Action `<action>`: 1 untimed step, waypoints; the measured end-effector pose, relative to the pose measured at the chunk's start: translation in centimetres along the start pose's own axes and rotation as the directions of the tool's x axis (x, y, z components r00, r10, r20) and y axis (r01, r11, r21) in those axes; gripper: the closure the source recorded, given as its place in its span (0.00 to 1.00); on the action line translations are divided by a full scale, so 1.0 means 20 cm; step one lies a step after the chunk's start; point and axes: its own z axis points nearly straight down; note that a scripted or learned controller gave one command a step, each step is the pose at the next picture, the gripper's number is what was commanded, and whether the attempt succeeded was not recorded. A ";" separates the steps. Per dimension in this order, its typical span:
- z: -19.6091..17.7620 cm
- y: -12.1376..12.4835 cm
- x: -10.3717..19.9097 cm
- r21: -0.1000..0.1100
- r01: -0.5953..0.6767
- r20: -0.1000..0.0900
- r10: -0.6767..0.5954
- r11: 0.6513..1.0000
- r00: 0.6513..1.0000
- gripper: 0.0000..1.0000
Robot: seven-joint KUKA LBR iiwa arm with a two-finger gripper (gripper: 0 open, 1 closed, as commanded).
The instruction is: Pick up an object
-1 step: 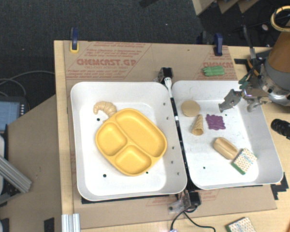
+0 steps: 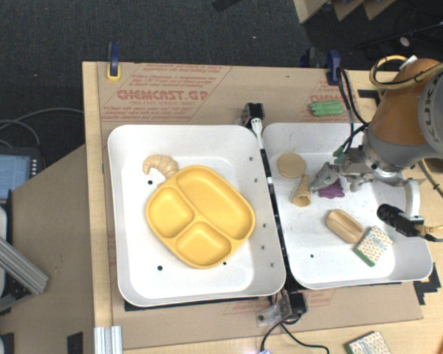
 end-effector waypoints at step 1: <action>0.08 0.28 0.12 -0.020 0.005 0.004 -0.005 1.000 1.000 0.00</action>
